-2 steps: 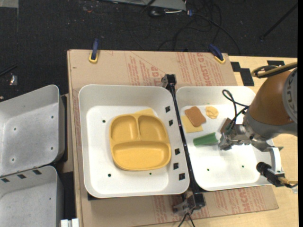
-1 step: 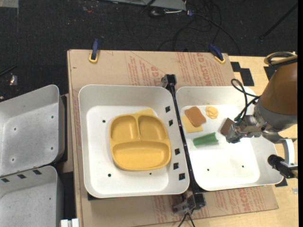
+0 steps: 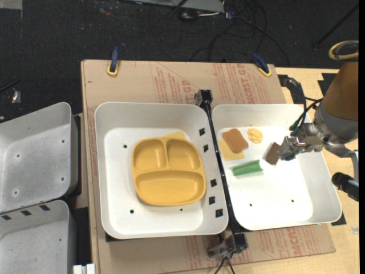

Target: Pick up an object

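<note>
In the right bin (image 3: 296,210) lie a brown flat block (image 3: 234,140) on a pale yellow sheet, a small orange-yellow piece (image 3: 255,135) just right of it, and a green block (image 3: 247,168) below them. A small dark brown object (image 3: 273,153) sits to the right of the green block. My gripper (image 3: 287,150) hangs over the right bin's upper right part, its tip right against the dark brown object. Whether that object is gripped or just touched I cannot tell.
The left bin (image 3: 114,210) holds a yellow divided tray (image 3: 169,172). A black divider with clips (image 3: 215,170) runs between the two bins. Grey metal panels (image 3: 34,153) lie off the bench at the left. The arm's orange band (image 3: 348,90) rises at the right edge.
</note>
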Available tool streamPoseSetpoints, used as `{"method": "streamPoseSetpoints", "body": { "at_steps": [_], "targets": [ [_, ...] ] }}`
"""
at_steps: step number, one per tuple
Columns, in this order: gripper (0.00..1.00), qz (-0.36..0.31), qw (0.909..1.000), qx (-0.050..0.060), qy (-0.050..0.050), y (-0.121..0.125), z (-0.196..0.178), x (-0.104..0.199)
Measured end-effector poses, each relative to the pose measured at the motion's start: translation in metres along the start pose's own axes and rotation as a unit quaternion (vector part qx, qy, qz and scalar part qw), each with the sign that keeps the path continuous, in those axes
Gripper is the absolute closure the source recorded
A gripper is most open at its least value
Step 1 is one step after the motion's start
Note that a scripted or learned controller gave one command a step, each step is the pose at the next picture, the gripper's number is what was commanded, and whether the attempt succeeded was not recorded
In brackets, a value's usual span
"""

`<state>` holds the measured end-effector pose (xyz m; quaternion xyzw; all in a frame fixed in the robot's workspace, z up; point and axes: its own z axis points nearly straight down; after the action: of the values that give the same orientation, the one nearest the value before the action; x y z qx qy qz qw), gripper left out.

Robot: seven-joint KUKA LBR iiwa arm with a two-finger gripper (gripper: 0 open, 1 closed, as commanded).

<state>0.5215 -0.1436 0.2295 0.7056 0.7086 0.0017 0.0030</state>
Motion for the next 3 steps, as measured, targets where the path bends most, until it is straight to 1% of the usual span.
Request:
{"method": "streamPoseSetpoints", "body": {
  "at_steps": [1,2,3],
  "targets": [
    [1.0,0.001,1.0,0.002,0.0,0.001,-0.014,0.0],
    [1.0,-0.001,1.0,0.003,0.002,0.005,-0.002,0.056],
    [1.0,-0.003,1.0,0.003,0.002,0.01,-0.01,0.116]
  ]
}}
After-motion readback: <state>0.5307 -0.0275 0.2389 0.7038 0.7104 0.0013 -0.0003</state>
